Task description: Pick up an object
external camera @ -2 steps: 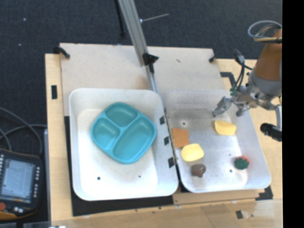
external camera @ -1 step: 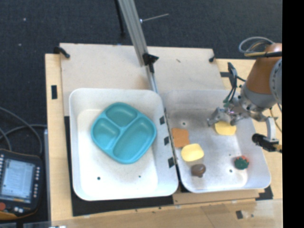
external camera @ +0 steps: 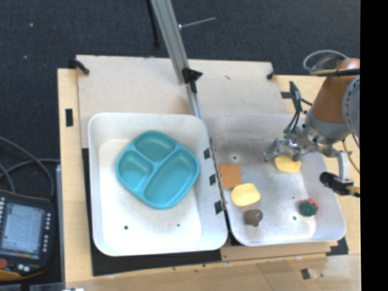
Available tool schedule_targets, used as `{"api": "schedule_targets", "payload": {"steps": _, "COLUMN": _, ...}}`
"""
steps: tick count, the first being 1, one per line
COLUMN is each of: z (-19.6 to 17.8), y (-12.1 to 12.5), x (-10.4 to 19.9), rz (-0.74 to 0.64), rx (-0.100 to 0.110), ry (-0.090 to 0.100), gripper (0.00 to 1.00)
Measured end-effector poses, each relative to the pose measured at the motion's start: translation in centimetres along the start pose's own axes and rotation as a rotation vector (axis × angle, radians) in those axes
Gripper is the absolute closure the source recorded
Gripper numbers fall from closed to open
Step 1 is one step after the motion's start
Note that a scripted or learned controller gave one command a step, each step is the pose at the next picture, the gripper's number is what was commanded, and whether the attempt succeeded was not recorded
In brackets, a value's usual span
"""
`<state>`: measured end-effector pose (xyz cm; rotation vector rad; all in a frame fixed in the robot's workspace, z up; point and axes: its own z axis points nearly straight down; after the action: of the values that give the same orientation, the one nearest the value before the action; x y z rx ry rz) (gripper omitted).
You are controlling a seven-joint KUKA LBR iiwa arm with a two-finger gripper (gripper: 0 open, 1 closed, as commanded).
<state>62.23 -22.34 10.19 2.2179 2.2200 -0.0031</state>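
Note:
My gripper hangs low over the back right part of the right bin, open. A pale yellow lump lies just below and in front of its fingertips, not between them. Further forward in the same bin lie an orange-brown square, a yellow block, a small brown piece and a green and red piece.
The left bin holds a teal divided plate. A slanted metal rail runs from the back down to the gap between the bins. Bare bin floor lies around the yellow lump and along the right bin's back.

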Motion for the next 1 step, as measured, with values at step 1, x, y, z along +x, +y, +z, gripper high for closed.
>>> {"api": "schedule_targets", "payload": {"steps": 1, "z": -1.29, "y": 0.34, "x": 0.49, "rz": -0.005, "rx": -0.007, "ry": 0.009, "gripper": 1.0}}
